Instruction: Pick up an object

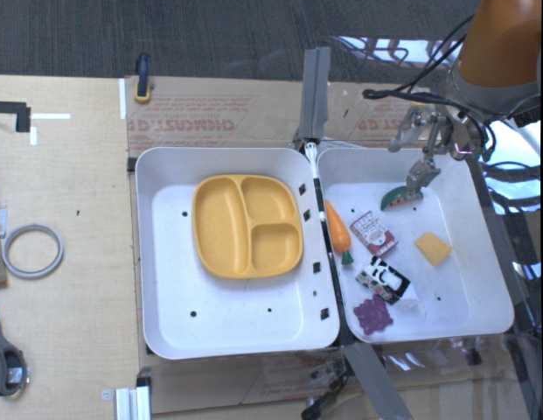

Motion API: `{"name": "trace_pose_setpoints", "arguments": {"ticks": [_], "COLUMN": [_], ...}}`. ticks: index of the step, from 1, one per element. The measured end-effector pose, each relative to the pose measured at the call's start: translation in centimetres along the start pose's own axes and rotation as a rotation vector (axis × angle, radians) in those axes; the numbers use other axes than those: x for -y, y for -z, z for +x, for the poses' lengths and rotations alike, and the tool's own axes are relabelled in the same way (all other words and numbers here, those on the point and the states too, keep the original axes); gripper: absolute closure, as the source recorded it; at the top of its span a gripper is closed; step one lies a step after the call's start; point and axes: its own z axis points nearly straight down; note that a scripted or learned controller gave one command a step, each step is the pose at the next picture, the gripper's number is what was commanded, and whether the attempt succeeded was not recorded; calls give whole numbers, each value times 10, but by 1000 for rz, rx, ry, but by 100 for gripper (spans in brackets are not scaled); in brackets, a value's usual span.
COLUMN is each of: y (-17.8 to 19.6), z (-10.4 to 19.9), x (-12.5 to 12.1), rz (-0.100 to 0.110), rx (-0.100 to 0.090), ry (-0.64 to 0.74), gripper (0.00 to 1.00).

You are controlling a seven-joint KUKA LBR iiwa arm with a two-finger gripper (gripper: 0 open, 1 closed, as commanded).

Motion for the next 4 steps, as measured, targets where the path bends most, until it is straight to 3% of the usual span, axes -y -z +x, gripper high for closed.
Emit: {"name": "trace_pose_setpoints", "arguments": {"ticks": [1,2,3,4], "y": [-19,-99,-144,-145], "z": [6,45,11,-3], "x": [9,32,43,13], "rz": [0,1,1,32], "rx": [0,-2,1,-34], "ry": [-249,-661,-1008,-786], "gripper": [0,0,0,0]}}
